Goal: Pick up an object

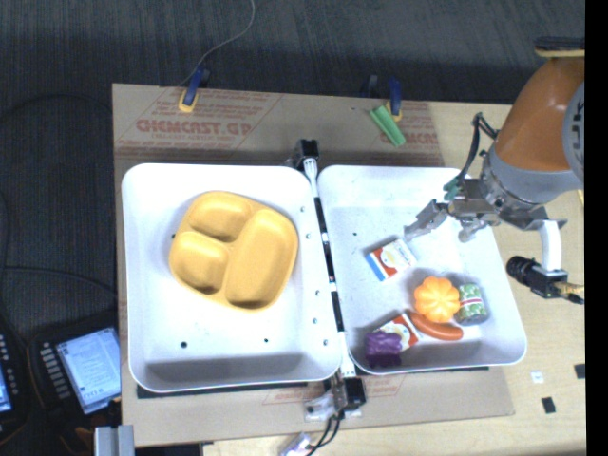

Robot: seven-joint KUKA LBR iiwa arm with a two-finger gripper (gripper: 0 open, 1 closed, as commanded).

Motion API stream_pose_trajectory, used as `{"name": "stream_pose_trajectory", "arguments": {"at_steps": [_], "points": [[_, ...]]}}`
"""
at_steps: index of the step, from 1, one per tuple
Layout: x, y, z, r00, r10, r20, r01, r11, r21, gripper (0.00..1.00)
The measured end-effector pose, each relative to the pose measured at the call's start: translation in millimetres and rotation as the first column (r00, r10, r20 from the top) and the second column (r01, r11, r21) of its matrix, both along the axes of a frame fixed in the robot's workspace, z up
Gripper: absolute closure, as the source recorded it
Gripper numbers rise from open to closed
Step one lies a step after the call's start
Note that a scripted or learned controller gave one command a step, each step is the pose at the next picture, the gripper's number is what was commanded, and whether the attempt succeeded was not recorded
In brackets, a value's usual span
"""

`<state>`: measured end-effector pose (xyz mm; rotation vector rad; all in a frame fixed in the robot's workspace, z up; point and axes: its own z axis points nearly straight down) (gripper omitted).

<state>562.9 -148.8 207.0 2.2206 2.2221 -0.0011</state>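
Dark grey carpet (76,27) fills the upper part of the frame and the left side, crossed by a thin cable (242,12) at top centre. On it stands a brown cardboard-covered board (285,112) whose upper left carries faint red printing that seems to read "CHEMCAST GP"; blue clamps (194,88) pin its far edge, and a green clip (388,125) lies near the upper right.

The left bin (152,350) holds a large yellow lumpy form (233,247), sitting up-left of the bin's centre. The right bin (361,198) keeps its things in the lower right part: a small red, white and blue carton (390,258), its label too small to read; an orange pumpkin (437,297) just beside a green-patterned packet (472,304); a red sausage (437,330) under the pumpkin; a purple piece (383,347) at the lower edge.

The arm (541,131) enters at the upper right. Its gripper (445,220) hangs over the right bin's upper right area, fingers spread apart with nothing between them, up-right of the carton.

A small lit screen (85,364) sits at lower left.
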Motion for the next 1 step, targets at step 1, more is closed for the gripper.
{"name": "stream_pose_trajectory", "arguments": {"at_steps": [1], "points": [[-30.6,26.1,-118.7,1.0,0.0,0.006,0.0,1.0,0.0,0.0]]}}
